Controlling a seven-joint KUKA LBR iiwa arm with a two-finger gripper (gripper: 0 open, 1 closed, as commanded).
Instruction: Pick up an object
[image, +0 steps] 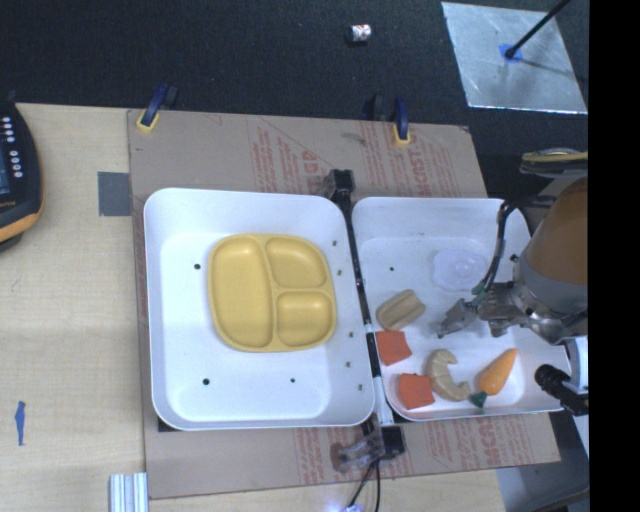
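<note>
The right bin (425, 212) holds several toy foods. A tan bread-like piece (400, 308) lies near its left wall, with a red cube (393, 347) just in front of it. Along the front wall sit a red block (415, 390), a cream curved piece (447, 373) and an orange carrot (497, 372). My gripper (454, 319) reaches in from the right and hangs over the bin's middle, right of the tan piece and above the cream piece. Nothing shows in its grasp.
The left bin (170, 300) holds a yellow divided plate (270, 292). A clear round lid (458, 268) lies in the right bin behind the gripper. The arm's grey body (555, 260) covers the right bin's right side. Clamps hold the cardboard under both bins.
</note>
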